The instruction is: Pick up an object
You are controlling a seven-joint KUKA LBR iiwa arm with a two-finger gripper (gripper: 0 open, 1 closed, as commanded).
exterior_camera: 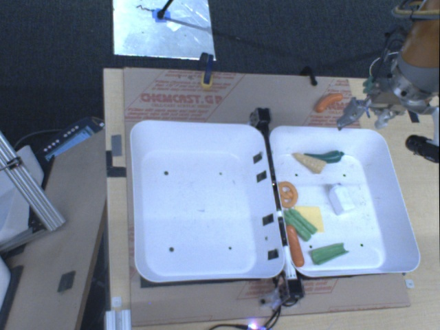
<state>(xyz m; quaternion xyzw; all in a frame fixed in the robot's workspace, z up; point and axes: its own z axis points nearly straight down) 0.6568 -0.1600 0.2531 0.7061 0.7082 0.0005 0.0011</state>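
1. Two shallow white plastic bins are sitting side by side on a brown cardboard-covered bench (227, 91): left bin (199, 198), right bin (385, 184).
2. Grey arm with orange band (421, 43) is reaching in from the right; the two-finger gripper (368, 112) is hanging over the right bin's far rim, fingers standing apart, nothing between them.
3. Right bin is holding the candidates: a yellow corn cone with green husk (317, 160) near the far wall, a white block (340, 199) mid-bin, a brown pretzel ring (287, 194) by the divider, a yellow flat square (311, 217), a green ribbed strip (299, 222) lying partly on it, an orange carrot-like stick (295, 245) along the left wall, a green pod (328, 253) near the front.
4. One orange sausage-shaped piece (328, 102) is lying outside on the bench, just left of the gripper.
5. Dark carpet (55, 53) is surrounding the bench; a shiny silver sheet (163, 19) is lying on it behind.
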